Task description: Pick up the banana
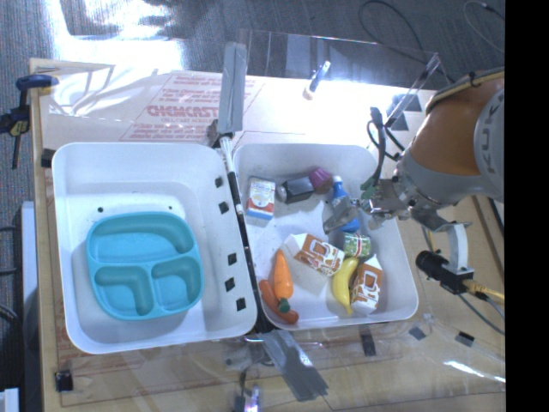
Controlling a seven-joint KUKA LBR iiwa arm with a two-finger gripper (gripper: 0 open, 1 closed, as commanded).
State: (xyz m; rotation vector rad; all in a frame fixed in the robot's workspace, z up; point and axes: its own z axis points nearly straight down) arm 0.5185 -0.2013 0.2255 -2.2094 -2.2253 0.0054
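Your end effector [341,213] hangs over the right bin [390,166], whether open or closed you cannot tell; the banana [344,283] lies just below it, beside a carrot [282,275].

A robotics lab is showing itself here. A wooden bench [129,114] is standing on grey carpet [129,7], carrying two white bins [73,170] side by side, with a clamp [21,101] gripping its corner. Black cables [412,20] are trailing over the floor, and a grey and orange industrial arm [455,136] is reaching in beside me.
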